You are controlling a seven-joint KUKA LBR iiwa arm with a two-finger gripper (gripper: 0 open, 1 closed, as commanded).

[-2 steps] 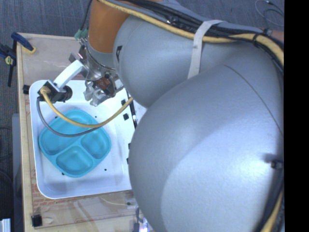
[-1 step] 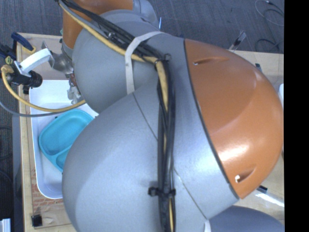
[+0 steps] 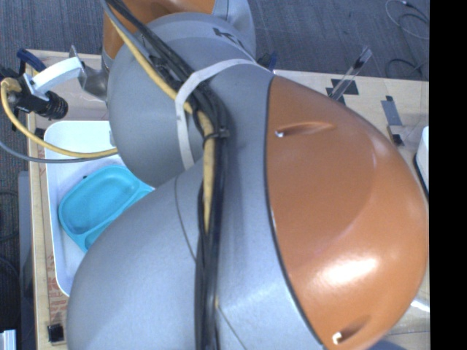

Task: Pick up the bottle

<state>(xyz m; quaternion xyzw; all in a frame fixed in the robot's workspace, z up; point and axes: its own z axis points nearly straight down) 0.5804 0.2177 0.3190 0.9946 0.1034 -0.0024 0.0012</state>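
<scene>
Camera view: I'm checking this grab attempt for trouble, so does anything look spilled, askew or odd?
Nothing looks spilled or damaged. The odd part is the arm itself, looming close across the bench. Beside it, the left white bin holds a light blue object, partly covered by the arm.

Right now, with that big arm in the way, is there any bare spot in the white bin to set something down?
A little. A bare strip of bin floor lies between its top rim and the blue tray, and a thin strip runs along the left wall. The arm covers everything to the right, so I cannot judge that side.
</scene>
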